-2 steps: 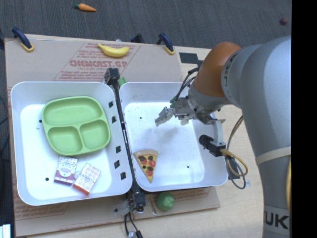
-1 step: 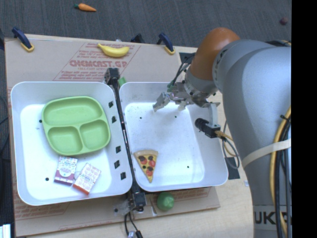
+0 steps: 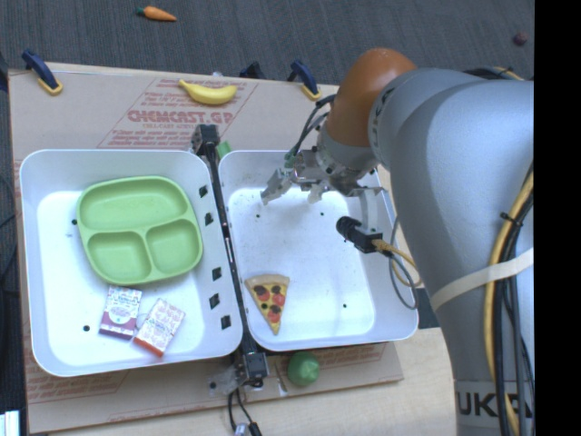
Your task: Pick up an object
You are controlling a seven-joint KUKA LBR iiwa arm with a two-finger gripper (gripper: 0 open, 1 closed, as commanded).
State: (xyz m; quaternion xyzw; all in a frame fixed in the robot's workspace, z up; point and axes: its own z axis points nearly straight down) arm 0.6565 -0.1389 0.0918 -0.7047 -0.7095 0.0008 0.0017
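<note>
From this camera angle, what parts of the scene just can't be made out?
- Gripper: small and blurred in the camera view, so its grip state is unclear.
- Right bin: its right wall is partly covered by the arm.
- Two small packets in the left bin: print too small to read.

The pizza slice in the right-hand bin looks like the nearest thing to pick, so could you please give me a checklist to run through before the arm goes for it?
1. Target in sight: the pizza slice lies flat near the right bin's front left corner. Ok.
2. Room around it: nothing touches it, but the divider between the bins runs close on its left. Cannot tell if there is room enough.
3. End effector above the target: it hangs over the bin's far end, well away from the slice. Not ok.
4. End effector free of a load: nothing shows between its fingers. Ok.
5. Path to the slice: bare bin floor in between. Ok.
</note>
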